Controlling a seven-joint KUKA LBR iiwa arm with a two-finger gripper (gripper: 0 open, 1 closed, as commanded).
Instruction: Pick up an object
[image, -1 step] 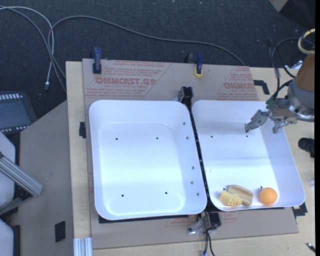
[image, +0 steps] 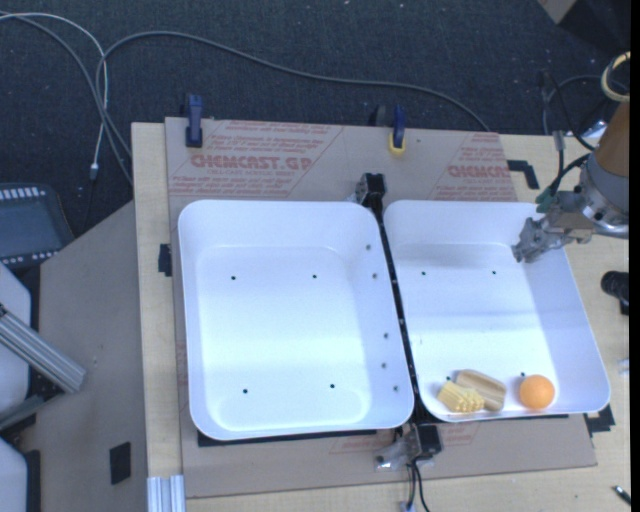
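Nearest, along the right bin's (image: 575, 300) near edge, lie a yellow corn cob (image: 460, 399), a tan bread roll (image: 482, 384) touching it, and an orange ball (image: 538, 392) just to their right. Well apart, the gripper (image: 524, 250) hangs over that bin's far right corner, holding none of them. Beside it on the left sits the left bin (image: 290, 320).

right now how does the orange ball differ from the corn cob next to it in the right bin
The orange ball is round and smooth orange; the corn cob is elongated, pale yellow and bumpy with kernels. The ball sits alone toward the bin's right side, while the cob lies against a tan bread-like piece. Both rest along the near edge of the right bin, far from the tool.
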